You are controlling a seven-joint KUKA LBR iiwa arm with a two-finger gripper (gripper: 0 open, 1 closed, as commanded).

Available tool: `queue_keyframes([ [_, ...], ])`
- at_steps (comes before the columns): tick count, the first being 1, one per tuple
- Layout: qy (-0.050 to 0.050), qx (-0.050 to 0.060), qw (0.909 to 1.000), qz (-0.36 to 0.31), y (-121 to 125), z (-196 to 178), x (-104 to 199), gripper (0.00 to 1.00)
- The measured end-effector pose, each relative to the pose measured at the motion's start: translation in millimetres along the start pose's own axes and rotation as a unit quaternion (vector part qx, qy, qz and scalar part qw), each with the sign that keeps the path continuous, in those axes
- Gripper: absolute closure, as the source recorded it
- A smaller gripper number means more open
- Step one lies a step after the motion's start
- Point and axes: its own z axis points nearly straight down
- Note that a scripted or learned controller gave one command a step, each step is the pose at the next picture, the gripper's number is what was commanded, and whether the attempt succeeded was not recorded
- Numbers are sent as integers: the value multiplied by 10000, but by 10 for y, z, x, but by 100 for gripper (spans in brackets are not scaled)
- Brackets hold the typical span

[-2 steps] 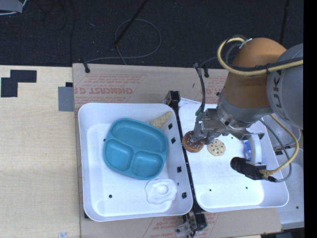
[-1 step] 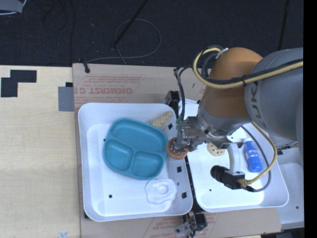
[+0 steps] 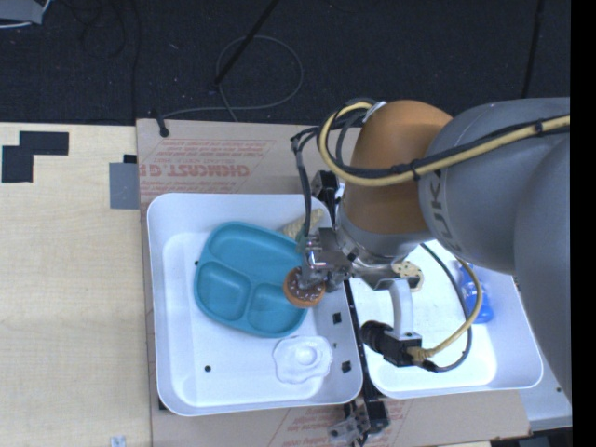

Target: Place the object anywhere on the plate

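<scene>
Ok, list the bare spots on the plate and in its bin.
The blue plate has bare compartments across its left and middle. The left bin has open floor along its lower left, between the plate and the rim. It is crowded at the plate's right edge, where the pincer hangs over a brown object, with a white object below.

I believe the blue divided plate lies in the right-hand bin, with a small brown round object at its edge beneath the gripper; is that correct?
Not quite: the blue divided plate lies in the left-hand bin, not the right-hand one, as the camera view shows. The rest stands: a small brown round object sits at the plate's right edge, beneath the gripper.
</scene>
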Motion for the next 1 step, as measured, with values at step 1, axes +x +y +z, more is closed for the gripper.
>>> queue_keyframes([
  [1,-1,-9,10000,-2,21,87,448,100],
])
